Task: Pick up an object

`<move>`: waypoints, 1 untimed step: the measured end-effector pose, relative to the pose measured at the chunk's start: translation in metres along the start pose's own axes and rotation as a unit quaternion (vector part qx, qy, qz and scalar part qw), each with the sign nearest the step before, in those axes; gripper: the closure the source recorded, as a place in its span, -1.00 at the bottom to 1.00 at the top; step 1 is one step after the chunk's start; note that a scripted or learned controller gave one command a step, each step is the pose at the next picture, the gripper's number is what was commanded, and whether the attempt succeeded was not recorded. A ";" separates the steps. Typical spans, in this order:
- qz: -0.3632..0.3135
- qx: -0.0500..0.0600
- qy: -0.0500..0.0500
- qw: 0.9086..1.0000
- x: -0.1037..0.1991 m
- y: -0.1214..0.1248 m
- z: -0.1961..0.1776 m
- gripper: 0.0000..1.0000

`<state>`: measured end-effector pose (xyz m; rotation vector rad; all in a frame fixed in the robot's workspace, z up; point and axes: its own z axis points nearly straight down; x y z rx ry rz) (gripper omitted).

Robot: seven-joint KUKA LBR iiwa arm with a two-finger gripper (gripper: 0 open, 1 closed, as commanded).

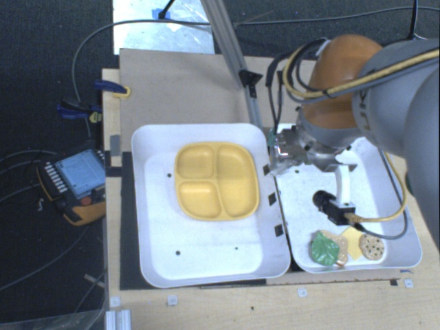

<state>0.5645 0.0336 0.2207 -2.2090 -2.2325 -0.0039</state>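
Green leafy piece (326, 248), yellow wedge (353, 239) and speckled brown cookie (372, 248) lie together as a small cluster in the near right part of the right bin (302, 191). The green piece is leftmost. The yellow wedge sits just beside it, slightly farther back, and the round cookie is at the right end, touching or nearly touching the wedge. All three rest on the white floor of the bin, close to its near wall.

A yellow divided plate (216, 181), square with rounded corners and three compartments, lies flat in the left bin (151, 212), towards its far side.

The two white bins sit side by side on a tan worktop (179, 81).

The grey arm (402, 95) reaches in from the right, its orange band (342, 64) above the far edge of the right bin. The claw (280, 157) hangs over the far left corner of the right bin, right by the wall shared with the left bin. It is well apart from the cluster of pieces and near the plate's right edge. Whether the claw is released or clenched cannot be told from this angle, and nothing is seen in its grasp.
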 end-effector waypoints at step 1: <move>0.000 -0.001 0.000 1.000 0.048 0.013 -0.011 1.00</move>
